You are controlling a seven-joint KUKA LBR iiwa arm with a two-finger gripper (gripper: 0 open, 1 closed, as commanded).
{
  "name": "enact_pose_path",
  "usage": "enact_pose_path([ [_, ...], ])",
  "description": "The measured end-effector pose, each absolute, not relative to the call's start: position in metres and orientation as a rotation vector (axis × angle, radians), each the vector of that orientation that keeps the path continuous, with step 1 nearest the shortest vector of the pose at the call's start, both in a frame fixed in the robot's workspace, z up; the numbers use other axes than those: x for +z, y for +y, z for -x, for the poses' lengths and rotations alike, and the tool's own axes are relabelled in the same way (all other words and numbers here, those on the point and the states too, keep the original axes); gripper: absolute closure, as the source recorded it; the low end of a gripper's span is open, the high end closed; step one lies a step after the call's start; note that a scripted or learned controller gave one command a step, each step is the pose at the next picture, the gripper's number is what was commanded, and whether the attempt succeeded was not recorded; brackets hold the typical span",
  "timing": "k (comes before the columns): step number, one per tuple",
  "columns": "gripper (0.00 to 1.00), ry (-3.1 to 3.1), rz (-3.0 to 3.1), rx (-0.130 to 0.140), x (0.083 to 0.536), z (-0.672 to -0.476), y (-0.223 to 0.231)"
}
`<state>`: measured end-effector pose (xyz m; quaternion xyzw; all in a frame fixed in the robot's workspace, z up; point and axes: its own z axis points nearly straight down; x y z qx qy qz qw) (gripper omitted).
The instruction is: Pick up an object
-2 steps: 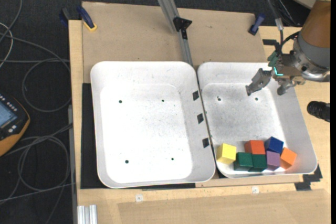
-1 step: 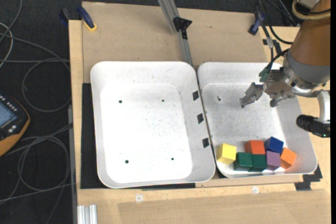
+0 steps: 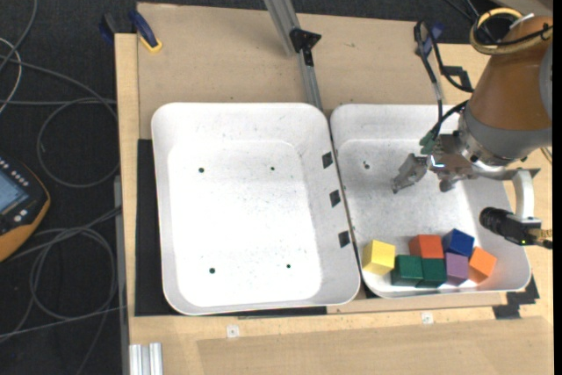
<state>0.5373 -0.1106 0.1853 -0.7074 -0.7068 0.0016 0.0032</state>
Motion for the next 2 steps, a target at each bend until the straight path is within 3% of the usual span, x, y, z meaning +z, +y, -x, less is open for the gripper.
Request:
enact_pose_path([
  [1, 0.0, -2.215, 2.216, 0.007, 0.129, -0.526, -0.107],
  [2, 1.0, -2.222, 2.221, -0.003, 0.144, -0.529, -0.107],
])
